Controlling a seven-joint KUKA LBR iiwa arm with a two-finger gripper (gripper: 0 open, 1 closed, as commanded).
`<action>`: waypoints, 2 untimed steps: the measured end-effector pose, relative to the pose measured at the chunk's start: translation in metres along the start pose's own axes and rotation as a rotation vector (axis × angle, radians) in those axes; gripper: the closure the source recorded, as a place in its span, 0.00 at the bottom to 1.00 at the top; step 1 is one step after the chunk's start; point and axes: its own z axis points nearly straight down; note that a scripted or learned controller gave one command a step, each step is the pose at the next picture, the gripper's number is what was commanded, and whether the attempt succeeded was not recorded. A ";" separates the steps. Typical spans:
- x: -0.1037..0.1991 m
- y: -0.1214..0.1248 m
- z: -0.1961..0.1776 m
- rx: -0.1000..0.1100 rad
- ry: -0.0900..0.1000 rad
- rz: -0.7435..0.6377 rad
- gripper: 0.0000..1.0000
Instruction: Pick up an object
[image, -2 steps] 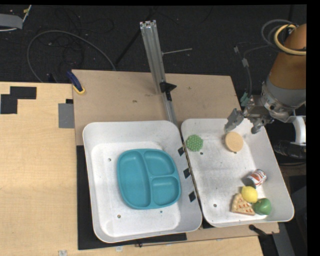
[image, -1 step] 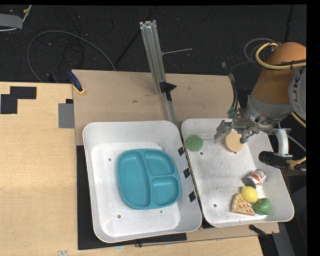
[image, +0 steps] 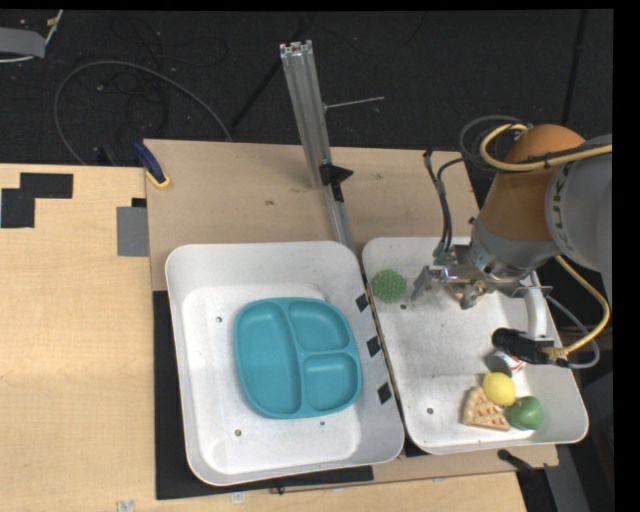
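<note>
Camera view: gripper (image: 452, 283) hangs over the right bin (image: 440, 345) near its far edge, fingers spread wide and holding nothing, the green ball (image: 389, 286) just beside it at the far-left corner. Approach step, I judge; next, shift over the ball, descend, close.

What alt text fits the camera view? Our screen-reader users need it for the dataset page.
A grey robot arm's gripper hangs over the right white bin, close to a green ball. That bin's near corner holds a yellow fruit, a green fruit and a waffle piece; the left bin holds a teal divided plate.
</note>
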 end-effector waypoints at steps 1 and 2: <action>0.002 -0.001 0.044 -0.002 0.000 0.001 0.00; 0.001 0.000 0.031 -0.004 -0.001 0.004 1.00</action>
